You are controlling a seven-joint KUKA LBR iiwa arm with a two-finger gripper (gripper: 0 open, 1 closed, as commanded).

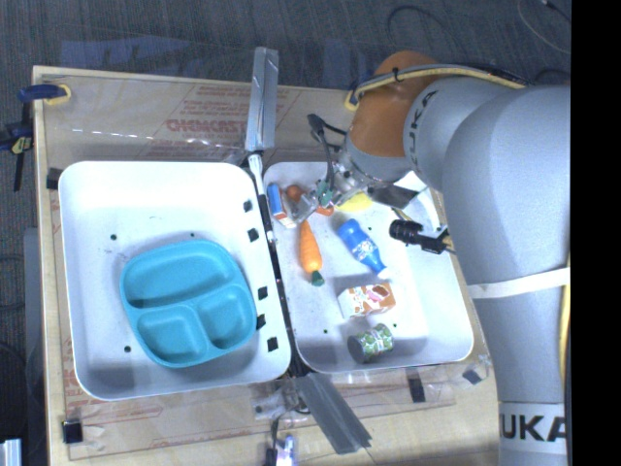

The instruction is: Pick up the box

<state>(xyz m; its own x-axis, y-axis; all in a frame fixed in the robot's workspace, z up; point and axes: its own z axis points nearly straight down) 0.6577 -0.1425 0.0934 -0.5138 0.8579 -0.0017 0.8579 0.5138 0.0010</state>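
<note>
The box (367,299) is a small white carton with orange and brown print. It lies on its side in the right bin (441,289), toward the front. My gripper (327,193) hangs over the far left part of that bin, among small items there. It sits well behind the box, apart from it, with the carrot and bottle in between.
An orange carrot (310,249) and a blue bottle (360,244) lie mid-bin. A green can (372,341) rests just in front of the box. A yellow item (355,202) and a small blue piece (275,202) lie by the gripper. The left bin (97,202) holds a blue divided tray (189,301).
</note>
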